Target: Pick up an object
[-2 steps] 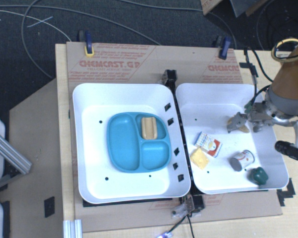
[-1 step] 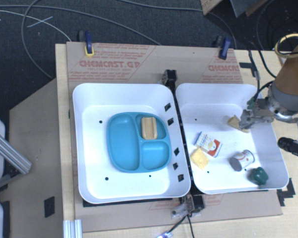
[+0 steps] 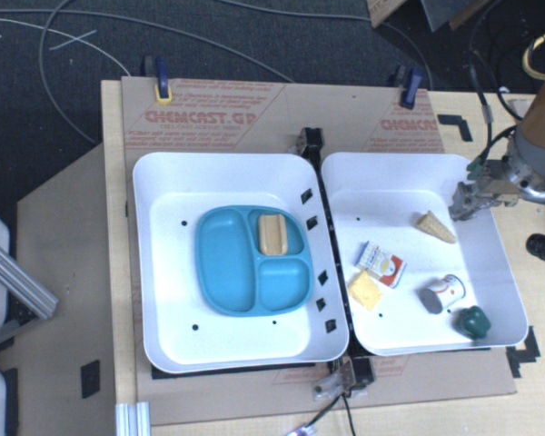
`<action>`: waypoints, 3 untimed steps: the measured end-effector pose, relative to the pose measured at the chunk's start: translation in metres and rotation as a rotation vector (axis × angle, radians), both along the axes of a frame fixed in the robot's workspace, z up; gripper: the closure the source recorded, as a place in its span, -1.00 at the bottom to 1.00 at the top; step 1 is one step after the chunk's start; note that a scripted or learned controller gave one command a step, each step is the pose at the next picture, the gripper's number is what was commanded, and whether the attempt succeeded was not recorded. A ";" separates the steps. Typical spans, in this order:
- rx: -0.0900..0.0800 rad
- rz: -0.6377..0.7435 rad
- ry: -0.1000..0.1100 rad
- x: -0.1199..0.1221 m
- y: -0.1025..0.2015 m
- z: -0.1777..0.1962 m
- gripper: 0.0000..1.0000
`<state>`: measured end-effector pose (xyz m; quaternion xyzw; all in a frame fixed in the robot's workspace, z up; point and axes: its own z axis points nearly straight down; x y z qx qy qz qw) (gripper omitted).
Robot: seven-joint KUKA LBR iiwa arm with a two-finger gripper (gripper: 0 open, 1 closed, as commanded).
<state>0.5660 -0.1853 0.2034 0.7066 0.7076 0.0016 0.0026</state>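
Gripper (image 3: 466, 200) sits at the right bin's (image 3: 395, 166) upper right rim, just right of a tan wedge (image 3: 434, 226); can't tell how its jaws stand, nothing seen in them. Wedge's long axis runs upper-left to lower-right, thin end upper-left. Also in the right bin: small red-white-blue packet (image 3: 380, 264) (print unreadable), yellow block (image 3: 365, 291), grey-white cup (image 3: 440, 293) maybe on its side, dark green piece (image 3: 473, 322). Left bin (image 3: 154, 243): blue divided tray (image 3: 227, 266) with tan block (image 3: 272, 234), long axis up-down. Board (image 3: 204, 103) reads "CHEMCAST GP".
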 end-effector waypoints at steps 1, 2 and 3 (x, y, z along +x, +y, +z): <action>-0.001 -0.001 -0.001 0.001 -0.003 0.044 1.00; 0.000 -0.001 0.001 0.002 -0.003 0.069 1.00; 0.005 0.004 0.007 0.000 0.046 0.069 1.00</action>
